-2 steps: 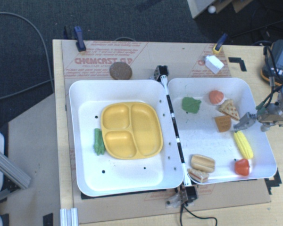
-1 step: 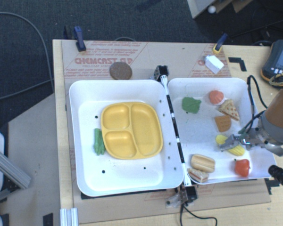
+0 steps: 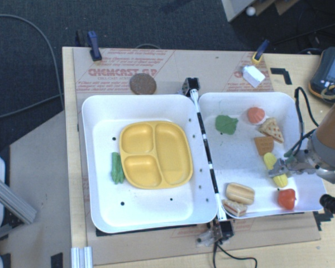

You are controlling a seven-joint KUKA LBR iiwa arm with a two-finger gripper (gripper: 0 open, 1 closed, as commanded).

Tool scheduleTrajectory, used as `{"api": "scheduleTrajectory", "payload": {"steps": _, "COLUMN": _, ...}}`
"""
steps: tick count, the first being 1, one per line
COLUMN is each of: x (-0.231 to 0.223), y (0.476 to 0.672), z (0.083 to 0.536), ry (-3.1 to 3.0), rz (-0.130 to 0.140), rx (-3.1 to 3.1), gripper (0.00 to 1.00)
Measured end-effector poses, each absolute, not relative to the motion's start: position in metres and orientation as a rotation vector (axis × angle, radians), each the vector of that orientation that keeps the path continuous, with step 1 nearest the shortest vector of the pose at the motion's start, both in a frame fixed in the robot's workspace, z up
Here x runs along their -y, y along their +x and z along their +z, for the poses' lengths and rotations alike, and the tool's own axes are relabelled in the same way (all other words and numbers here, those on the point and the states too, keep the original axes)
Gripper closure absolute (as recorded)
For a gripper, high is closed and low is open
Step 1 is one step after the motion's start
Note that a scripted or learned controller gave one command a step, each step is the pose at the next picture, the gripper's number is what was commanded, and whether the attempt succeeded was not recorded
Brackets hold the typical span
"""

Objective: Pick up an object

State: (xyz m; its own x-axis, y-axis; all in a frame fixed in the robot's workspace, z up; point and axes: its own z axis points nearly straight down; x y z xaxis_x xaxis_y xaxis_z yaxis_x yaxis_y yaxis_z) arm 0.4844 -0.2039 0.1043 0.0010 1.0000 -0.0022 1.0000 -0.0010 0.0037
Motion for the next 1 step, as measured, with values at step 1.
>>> {"api": "scheduleTrajectory", "payload": {"steps": 1, "x": 0.128, "y": 0.5521, "z": 0.162, "ry": 2.22, "rz": 0.002, "rx": -2.223, "gripper": 1.0}}
